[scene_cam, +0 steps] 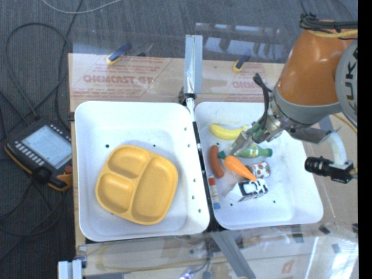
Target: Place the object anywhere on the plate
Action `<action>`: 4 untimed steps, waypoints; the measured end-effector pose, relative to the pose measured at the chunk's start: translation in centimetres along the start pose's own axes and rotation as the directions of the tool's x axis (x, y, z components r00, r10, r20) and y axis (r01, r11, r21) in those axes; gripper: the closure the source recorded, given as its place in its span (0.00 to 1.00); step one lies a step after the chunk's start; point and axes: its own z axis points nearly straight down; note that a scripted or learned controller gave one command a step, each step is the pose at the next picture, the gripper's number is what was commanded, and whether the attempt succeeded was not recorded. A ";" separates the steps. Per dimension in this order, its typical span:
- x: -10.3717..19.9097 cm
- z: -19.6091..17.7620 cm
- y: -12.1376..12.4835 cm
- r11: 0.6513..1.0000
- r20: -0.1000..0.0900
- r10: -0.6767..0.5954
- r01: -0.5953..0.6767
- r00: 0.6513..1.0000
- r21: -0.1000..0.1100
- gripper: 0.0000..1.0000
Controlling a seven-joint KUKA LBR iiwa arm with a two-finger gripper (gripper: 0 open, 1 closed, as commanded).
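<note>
A yellow plate with three compartments lies in the left white bin. The right bin holds a yellow banana, a brown sausage, an orange carrot and a green bottle. My gripper reaches down and to the left into the right bin. It hangs just above the green bottle's left end, between the banana and the carrot. Nothing is visibly held in it.
A small red and white item and a black and white item lie by the carrot. A thin stick rests along the right bin's left wall. A teach pendant sits left of the bench.
</note>
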 end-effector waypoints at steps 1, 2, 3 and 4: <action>6.8 4.2 0.4 0.993 -0.003 0.119 -0.119 0.993 0.003 1.00; 8.9 -7.4 0.9 0.931 0.000 0.365 -0.365 0.931 0.000 1.00; 13.1 -1.4 2.9 0.845 0.001 0.535 -0.535 0.845 0.004 1.00; 16.3 13.0 5.4 0.527 0.004 0.850 -0.850 0.527 0.008 1.00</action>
